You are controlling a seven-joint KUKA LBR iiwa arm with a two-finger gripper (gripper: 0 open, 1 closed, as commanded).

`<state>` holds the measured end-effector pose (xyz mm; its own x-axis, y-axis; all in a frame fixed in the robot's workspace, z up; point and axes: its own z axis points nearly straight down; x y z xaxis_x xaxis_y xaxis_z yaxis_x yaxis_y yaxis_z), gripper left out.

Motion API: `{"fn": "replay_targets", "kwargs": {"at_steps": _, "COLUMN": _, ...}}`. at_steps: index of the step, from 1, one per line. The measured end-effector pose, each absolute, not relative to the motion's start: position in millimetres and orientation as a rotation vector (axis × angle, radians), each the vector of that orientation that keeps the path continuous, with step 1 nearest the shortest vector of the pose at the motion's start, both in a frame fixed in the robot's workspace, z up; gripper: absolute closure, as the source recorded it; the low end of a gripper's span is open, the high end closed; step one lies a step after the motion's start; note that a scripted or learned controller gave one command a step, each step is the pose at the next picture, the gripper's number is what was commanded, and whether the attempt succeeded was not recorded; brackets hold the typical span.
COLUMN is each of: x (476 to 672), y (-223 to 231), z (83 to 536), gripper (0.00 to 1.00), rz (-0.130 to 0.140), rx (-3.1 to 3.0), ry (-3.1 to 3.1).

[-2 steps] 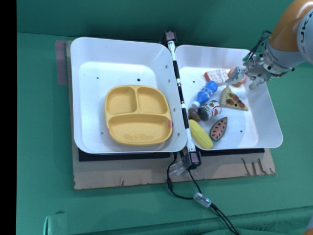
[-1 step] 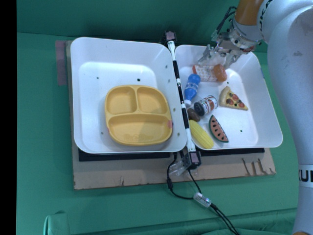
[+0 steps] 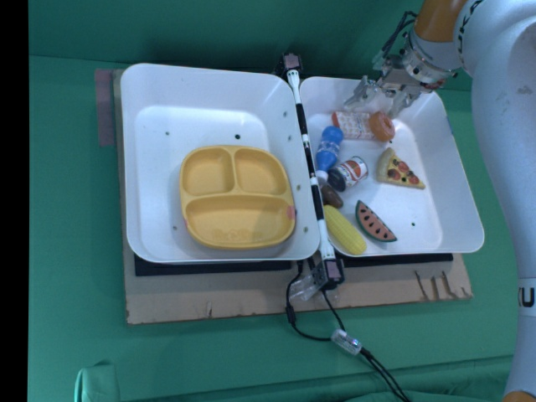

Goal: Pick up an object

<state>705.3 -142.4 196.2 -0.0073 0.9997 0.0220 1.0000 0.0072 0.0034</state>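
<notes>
Reaching in from the upper right, the grey arm (image 3: pixel 502 99) bends down over the far edge of the right bin (image 3: pixel 456 216), with its orange band (image 3: pixel 444 2) just above the wrist. The gripper (image 3: pixel 381 99) hangs over the bin's back corner, its fingers spread a little apart with nothing between them. Just below it lies a bottle with an orange cap (image 3: pixel 364 125), on its side. Nearer the front are a blue bottle (image 3: pixel 328 146), a small can (image 3: pixel 348 172), a pizza slice (image 3: pixel 399 169), a watermelon slice (image 3: pixel 373 222) and a corn cob (image 3: pixel 344 229). A yellow divided plate (image 3: pixel 237 197) lies in the left bin (image 3: pixel 151 124).
</notes>
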Motion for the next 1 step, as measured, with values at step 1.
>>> {"fn": "replay_targets", "kwargs": {"at_steps": 1, "x": 706.7, "y": -159.4, "z": 195.3, "gripper": 0.0, "rz": -0.042, "rx": -2.186, "ry": -2.217}}
